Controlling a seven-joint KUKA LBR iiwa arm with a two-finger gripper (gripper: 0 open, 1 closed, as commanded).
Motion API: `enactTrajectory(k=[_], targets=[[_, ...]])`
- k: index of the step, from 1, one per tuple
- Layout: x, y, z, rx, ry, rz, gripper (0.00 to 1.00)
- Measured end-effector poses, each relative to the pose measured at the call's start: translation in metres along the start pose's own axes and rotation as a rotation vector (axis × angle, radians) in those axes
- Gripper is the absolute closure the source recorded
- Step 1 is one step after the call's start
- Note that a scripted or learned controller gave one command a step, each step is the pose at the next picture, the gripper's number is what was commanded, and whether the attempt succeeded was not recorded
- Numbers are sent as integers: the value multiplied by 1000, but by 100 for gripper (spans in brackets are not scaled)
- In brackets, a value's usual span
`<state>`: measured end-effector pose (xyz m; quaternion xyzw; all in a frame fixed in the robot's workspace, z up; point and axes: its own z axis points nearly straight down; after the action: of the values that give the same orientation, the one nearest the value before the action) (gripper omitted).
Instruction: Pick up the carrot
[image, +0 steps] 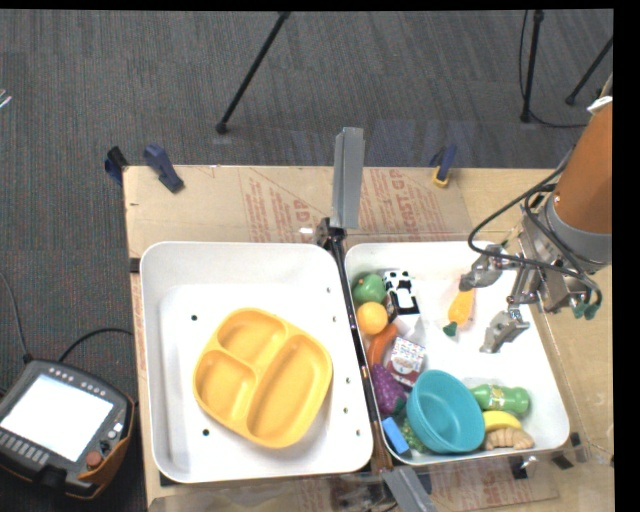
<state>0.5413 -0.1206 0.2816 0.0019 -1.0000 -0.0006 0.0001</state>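
Note:
The carrot (460, 307), a small orange toy with a green end pointing toward the near side, lies on the floor of the right bin (440, 258) in its far half. My gripper (493, 302) hangs just right of it, low over the bin. It is open, with one finger (482, 274) beyond the carrot's upper end and the other finger (503, 331) nearer the camera. The carrot sits at the left edge of the gap, and neither finger is visibly touching it.
The right bin's left side holds a green pepper (368, 288), a yellow fruit (371, 318), a black-and-white toy (402, 291), a white packet (405, 358) and purple grapes (388, 386). A teal bowl (445, 411), green bottle (500, 398) and banana (500, 423) lie in front. A yellow divided plate (263, 375) sits in the left bin (170, 270).

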Motion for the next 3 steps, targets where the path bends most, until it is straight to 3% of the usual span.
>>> enactTrajectory(k=[1, 2, 3], targets=[[-52, -38, 189, -3, 14, 57, 0], [-86, -70, 193, 0, -3, -307, 0], [-88, -68, 182, 0, -8, -309, 100]])
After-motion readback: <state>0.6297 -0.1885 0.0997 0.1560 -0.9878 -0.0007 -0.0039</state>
